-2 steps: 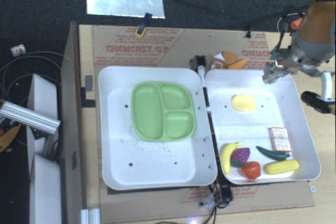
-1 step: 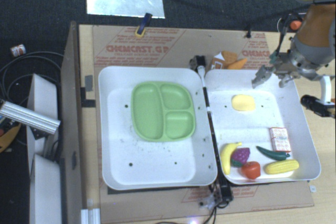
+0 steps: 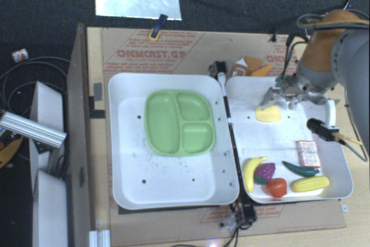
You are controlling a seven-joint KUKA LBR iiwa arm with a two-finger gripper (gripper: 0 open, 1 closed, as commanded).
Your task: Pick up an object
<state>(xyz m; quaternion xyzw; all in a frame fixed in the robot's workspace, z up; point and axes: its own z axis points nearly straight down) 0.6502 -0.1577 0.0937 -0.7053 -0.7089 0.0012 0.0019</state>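
From my remote station I see the gripper [image 3: 276, 96] low over the right bin [image 3: 248, 142], just above a pale yellow object [image 3: 268, 115] near that bin's far end. I cannot tell how its jaws stand. My worry: a descent slightly off-centre could nudge the rounded piece aside instead of trapping it. The grey arm [image 3: 341, 49] reaches in past the bin's far right corner, wrist angled down toward it.

We are seeing the arm [image 3: 338, 49] reaching over the right bin [image 3: 341, 176], its jaws just above a pale yellow object [image 3: 268, 115]; a green divided plate [image 3: 178, 123] is lying in the left bin [image 3: 124, 182].
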